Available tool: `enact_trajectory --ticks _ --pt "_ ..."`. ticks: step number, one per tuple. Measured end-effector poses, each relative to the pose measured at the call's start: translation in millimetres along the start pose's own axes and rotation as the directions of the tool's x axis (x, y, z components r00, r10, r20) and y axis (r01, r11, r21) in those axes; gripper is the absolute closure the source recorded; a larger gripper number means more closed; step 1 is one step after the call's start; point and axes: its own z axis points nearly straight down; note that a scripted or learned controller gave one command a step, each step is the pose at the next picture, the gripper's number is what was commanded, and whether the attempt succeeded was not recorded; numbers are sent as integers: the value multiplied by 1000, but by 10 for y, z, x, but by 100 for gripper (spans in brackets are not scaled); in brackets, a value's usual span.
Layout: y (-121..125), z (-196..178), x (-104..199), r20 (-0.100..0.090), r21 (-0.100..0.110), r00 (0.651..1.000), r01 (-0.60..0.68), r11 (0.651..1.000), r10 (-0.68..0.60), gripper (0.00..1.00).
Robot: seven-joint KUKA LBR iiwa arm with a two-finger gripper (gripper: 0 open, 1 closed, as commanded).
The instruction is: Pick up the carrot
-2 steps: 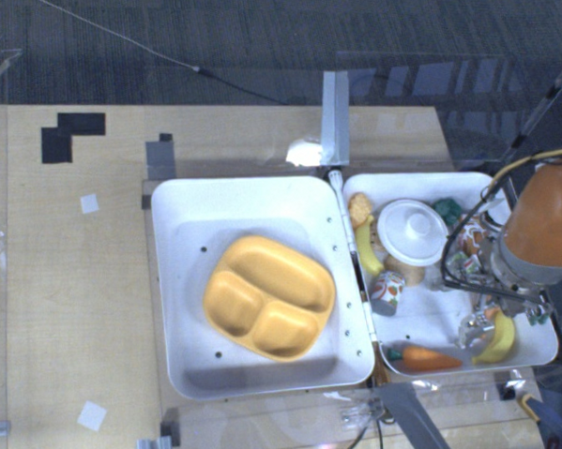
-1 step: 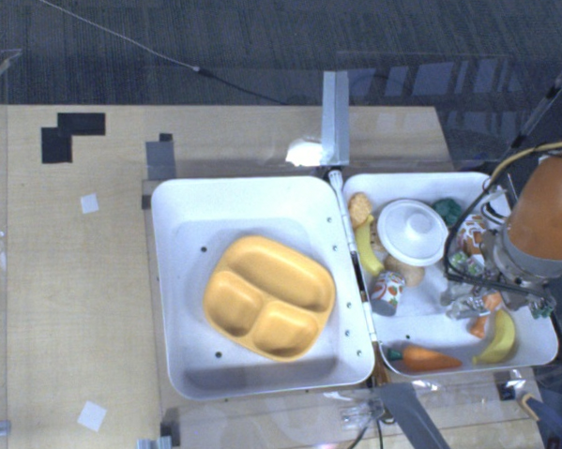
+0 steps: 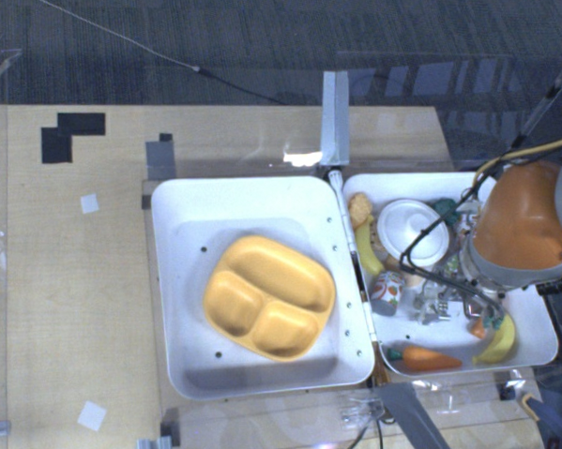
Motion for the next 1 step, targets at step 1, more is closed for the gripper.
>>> enact_trajectory --ticks 1 --pt "446 10 -400 -2 -1 977 -215 977 215 100"
